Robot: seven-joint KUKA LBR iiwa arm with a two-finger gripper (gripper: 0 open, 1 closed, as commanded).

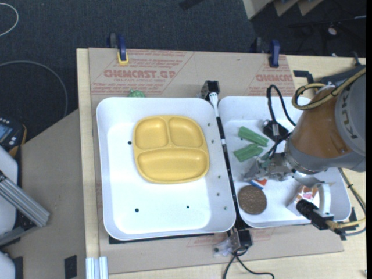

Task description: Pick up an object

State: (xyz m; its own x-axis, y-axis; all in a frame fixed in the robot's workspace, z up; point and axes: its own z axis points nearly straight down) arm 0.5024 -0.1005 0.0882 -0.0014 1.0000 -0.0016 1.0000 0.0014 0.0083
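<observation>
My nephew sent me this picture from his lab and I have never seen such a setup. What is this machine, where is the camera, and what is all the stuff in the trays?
This is one photo from a camera fixed above a bench, looking down at a slant. The grey and orange shape at the right is a robot arm reaching in; its gripper hangs low over the right bin. Whether it grips anything cannot be told here. The left bin holds a yellow divided plate. The right bin holds two green blocks, a brown round disc and a small white and orange item. Its job is to pick up one object.
</observation>
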